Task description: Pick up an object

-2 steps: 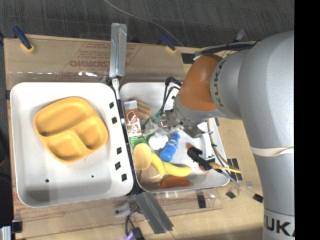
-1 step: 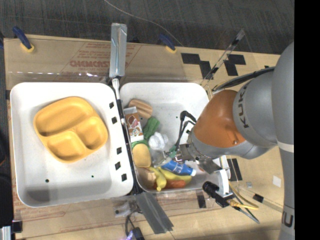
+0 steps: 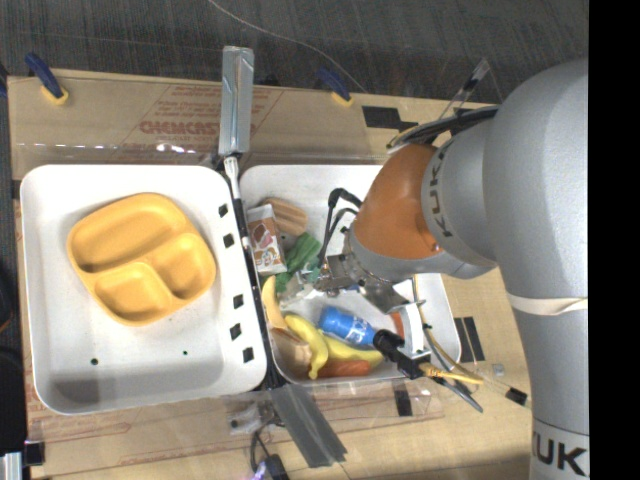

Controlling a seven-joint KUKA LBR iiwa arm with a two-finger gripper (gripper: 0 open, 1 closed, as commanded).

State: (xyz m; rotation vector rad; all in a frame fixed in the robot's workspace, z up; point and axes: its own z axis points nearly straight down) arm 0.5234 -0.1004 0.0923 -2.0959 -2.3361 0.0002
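2 white bins take up the bench, and the work so far reads as an approach with no pick made. The arm (image 3: 480,208), the largest thing in view, reaches in over the right bin (image 3: 300,176), and its orange band and wrist cover much of that bin's far side. The left bin (image 3: 40,368) holds 1 yellow divided tray (image 3: 140,258), well apart from the arm.

Everything the arm could take lies in the right bin:
- the bananas (image 3: 310,340), against the near left corner
- a blue bottle (image 3: 345,325), lying just beside them
- a printed packet (image 3: 265,243), by the dividing wall
- a green thing (image 3: 303,253), near the packet

The gripper (image 3: 330,276) sits low among this clutter, just beside the green thing and above the bottle. Nothing shows lifted clear of the bin, so I judge the grasp and the lift are both left to do.

Hard to read:
- The wrist hangs over the gripper, so I cannot tell whether the jaws stand open or closed, or whether they touch any item.
- Whatever lies under the orange band is hidden.
- A brown item at the bin's far left and a reddish one under the bananas are too overlapped to name.
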